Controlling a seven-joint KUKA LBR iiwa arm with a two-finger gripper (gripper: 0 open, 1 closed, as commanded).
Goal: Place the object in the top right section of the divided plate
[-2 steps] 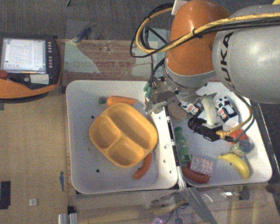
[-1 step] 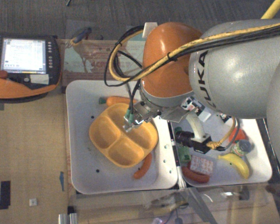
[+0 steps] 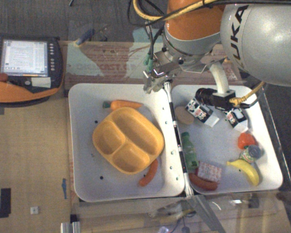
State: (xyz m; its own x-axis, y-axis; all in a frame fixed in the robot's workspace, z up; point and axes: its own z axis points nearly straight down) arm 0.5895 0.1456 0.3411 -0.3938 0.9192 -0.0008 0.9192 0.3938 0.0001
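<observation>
I see the yellow three-section plastic plate (image 3: pixel 128 140) in the left white bin (image 3: pixel 80 144), an orange toy carrot (image 3: pixel 126 104) touching its rim at twelve o'clock and a red-orange toy sausage (image 3: pixel 149 173) at five o'clock. The gripper (image 3: pixel 157 79) hangs over the seam between the bins, at one o'clock from the plate; I cannot tell how it is set, and nothing is visibly held. My worry: the carrot lies tight against the rim, so a descent could strike the plate or shove it. Grey letters "KU" mark the arm (image 3: pixel 262 33); the cardboard print (image 3: pixel 111 64) behind is unreadable.
</observation>
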